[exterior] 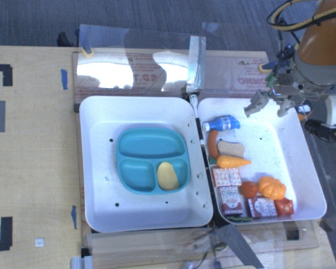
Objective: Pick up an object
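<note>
We saw the gripper [269,103] hanging above the far right corner of the right bin [302,144], its two grey fingers spread apart with nothing between them. The arm above it was grey metal with a glossy orange band [320,45], and yellow-and-black cables [291,10] looped beside it.

The right bin was a shallow white plastic tray with rounded corners, and everything there to pick lay along its left wall and near edge, well apart from the gripper. Nearest the gripper lay a small blue bottle [223,123] on its side. Just below it we noted a reddish sausage shape [213,143] touching a brown slice of toy bread [231,148], then a smooth orange carrot [232,162] pointing right. Toward the bin's near edge sat small printed cartons [227,177], a red tomato-like piece [248,189], a lumpy orange pumpkin shape [272,187] and a red block [284,207], crowded and touching one another.

Left of the right bin stood the left bin [95,150], holding a teal divided plate [148,158] with a pale yellow, egg-shaped piece [167,175] in its lower right compartment. Beyond both bins we saw a clear shiny plastic sheet [134,66] over cardboard, and the light wooden bench [31,150] spread to the left.
</note>
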Controlling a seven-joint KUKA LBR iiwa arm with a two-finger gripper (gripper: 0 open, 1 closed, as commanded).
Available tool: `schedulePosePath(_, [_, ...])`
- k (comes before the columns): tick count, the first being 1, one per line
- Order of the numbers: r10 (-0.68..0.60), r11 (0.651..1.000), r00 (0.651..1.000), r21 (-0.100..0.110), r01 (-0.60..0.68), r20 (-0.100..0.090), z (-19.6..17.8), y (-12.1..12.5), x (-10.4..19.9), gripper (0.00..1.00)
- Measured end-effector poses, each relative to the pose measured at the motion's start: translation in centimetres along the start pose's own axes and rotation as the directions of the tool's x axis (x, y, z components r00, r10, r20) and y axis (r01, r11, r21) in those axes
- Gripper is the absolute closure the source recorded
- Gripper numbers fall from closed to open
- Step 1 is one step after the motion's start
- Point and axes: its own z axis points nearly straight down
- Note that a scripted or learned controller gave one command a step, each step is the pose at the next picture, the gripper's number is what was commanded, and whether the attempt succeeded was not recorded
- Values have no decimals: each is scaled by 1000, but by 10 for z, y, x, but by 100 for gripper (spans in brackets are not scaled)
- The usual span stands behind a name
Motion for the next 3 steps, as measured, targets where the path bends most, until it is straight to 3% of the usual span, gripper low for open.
schedulePosePath(1, [-31,999,1000,-6,31,1,138,-4,19,0])
schedulePosePath(2, [6,1000,1000,-6,-6,1,154,-75,18,0])
schedulePosePath(3, [-52,999,999,-7,52,2,154,-5,26,0])
